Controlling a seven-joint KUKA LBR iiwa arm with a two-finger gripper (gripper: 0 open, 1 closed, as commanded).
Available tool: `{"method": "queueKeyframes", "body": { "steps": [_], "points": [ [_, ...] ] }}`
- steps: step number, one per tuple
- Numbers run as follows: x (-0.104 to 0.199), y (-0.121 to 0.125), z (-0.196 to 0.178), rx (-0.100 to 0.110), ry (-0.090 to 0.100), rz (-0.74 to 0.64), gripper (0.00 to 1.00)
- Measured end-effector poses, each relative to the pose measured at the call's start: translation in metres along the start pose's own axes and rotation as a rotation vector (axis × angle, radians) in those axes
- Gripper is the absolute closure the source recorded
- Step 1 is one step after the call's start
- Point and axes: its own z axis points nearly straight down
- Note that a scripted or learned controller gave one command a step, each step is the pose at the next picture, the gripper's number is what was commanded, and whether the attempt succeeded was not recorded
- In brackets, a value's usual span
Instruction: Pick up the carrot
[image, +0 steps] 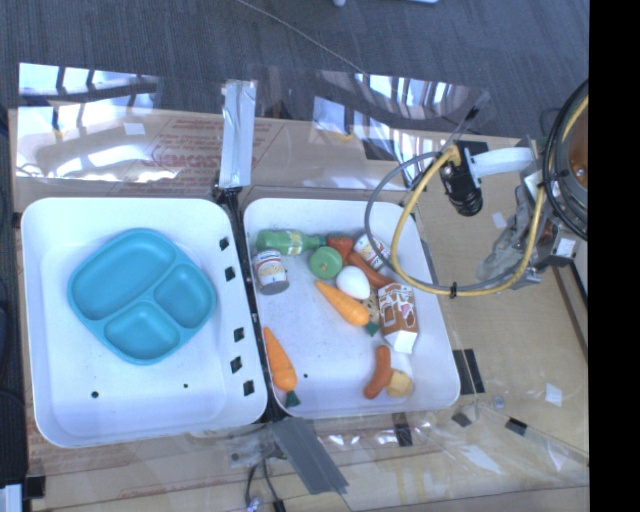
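My gripper (512, 240) hangs off to the right of both bins, above the bare surface (500, 330) and well apart from the food; it is blurred among yellow and grey cables (400, 235), and I cannot tell whether it is released or clenched; nothing is visibly held in it.

The carrot (280, 363) lies in the right bin (330, 395), near the front-left corner, just beside the wall that meets the left bin; its green end points toward the front rim. A second carrot (343, 304) lies tilted nearer the middle of the same bin, touching a white egg (353, 282).

Around them in the right bin: a green corn-like piece (279, 241) along the back wall; a small tin (270, 271) just below it; a green round fruit (325, 262) beside the egg; a brown and white carton (398, 310) to the right of the second carrot; a sausage (378, 371) near the front-right corner, with a small yellowish piece (400, 382) touching it.

The left bin (60, 400) holds a blue divided plate (142, 294), lying flat toward its back half; a black cylinder (462, 188) hangs above the surface near the cables.
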Motion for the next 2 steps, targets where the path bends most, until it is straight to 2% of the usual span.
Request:
{"method": "queueKeyframes", "body": {
  "steps": [2],
  "points": [
    [0.0014, -0.0030, -0.0176, 0.013, -0.002, -0.004, 1.00]
  ]
}}
